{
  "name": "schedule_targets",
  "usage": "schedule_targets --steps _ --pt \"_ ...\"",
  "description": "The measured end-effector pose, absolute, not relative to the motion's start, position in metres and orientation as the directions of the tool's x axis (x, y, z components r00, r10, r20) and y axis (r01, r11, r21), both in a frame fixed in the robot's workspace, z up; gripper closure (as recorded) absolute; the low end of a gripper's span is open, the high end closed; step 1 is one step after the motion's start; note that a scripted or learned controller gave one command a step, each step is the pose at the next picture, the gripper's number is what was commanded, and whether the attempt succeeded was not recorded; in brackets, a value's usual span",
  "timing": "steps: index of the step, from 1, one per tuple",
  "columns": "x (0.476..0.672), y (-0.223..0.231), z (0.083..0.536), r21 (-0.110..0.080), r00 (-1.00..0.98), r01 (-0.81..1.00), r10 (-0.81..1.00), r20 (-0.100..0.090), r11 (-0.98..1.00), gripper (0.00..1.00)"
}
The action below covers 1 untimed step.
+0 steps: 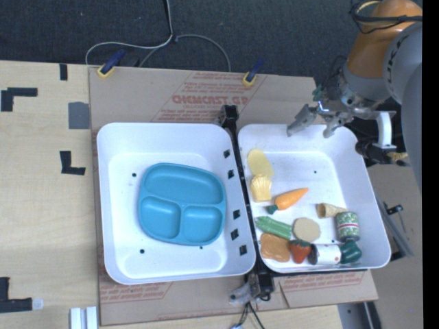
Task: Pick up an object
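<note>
Above the right bin's (357,184) far rim, the gripper (317,120) is being held with fingers spread, nothing between them. In that bin, a carrot (291,197) is lying among toy foods; a blue plate (182,203) is occupying the left bin (116,184).

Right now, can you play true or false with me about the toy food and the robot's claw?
1. The blue tray lies in the left bin. True.
2. The carrot is in the left bin. False: it lies in the right bin, among the toy food.
3. The gripper is holding the carrot. False: its fingers are open with nothing between them, over the right bin's far edge.
4. The blue tray has food on it. False: its compartments are bare.
5. The can sits near the right bin's right wall. True.
</note>
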State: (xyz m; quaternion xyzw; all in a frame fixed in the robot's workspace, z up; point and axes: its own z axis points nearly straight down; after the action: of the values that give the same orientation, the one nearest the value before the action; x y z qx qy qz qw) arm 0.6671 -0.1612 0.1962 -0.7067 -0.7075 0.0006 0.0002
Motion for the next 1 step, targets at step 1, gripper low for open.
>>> schedule_targets --steps 1 --pt "0.6100 -0.1113 0.1010 -0.014 -0.002 1.000 1.000 0.004 0.002 0.00"
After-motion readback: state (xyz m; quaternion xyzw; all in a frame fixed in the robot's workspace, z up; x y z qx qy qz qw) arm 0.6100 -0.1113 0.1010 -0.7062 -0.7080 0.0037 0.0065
